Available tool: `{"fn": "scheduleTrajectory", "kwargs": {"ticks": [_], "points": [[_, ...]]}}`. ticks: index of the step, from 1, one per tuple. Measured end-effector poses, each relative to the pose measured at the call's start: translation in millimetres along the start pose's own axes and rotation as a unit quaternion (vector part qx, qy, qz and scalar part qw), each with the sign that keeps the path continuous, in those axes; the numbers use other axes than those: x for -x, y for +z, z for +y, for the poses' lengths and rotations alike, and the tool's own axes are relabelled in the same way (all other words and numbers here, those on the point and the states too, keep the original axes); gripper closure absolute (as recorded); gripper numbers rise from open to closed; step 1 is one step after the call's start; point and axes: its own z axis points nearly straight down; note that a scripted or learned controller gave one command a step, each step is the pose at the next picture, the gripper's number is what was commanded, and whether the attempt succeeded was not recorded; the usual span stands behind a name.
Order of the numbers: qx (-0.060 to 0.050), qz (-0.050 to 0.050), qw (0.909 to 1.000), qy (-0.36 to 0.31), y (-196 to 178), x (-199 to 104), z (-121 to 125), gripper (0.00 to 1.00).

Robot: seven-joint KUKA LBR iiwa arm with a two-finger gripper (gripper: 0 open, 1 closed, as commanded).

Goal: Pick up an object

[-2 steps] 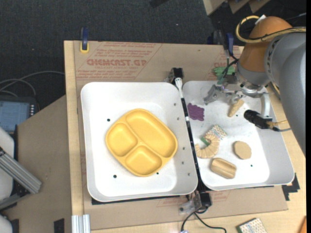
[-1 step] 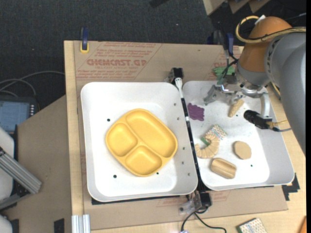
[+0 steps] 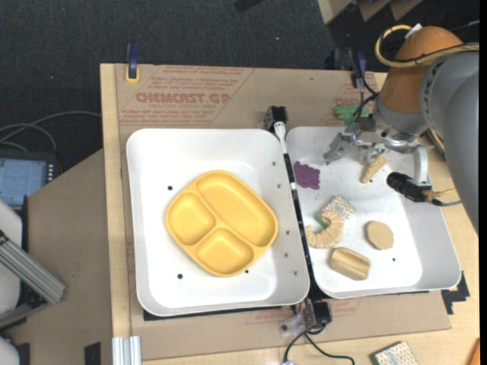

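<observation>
Two fingers of the gripper (image 3: 354,152) spread wide, holding nothing; purple piece (image 3: 307,175) lies left and below the jaws.

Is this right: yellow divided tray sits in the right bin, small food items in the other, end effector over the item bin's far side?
Not quite. The camera view shows the yellow divided tray in the left bin, not the right. The small food items lie in the right bin, and the end effector is over that bin's far side.
</observation>
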Motion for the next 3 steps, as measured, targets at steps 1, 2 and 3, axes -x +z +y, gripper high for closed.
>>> {"fn": "scheduleTrajectory", "kwargs": {"ticks": [1,2,3], "points": [[0.000,0.000,1.0000,0.000,0.1,11.5,0.0,0.00],[-0.007,0.003,1.0000,0.001,0.4,-6.7,-110.0,0.00],[-0.006,0.003,1.0000,0.000,0.4,-36.5,-159.4,0.00]]}}
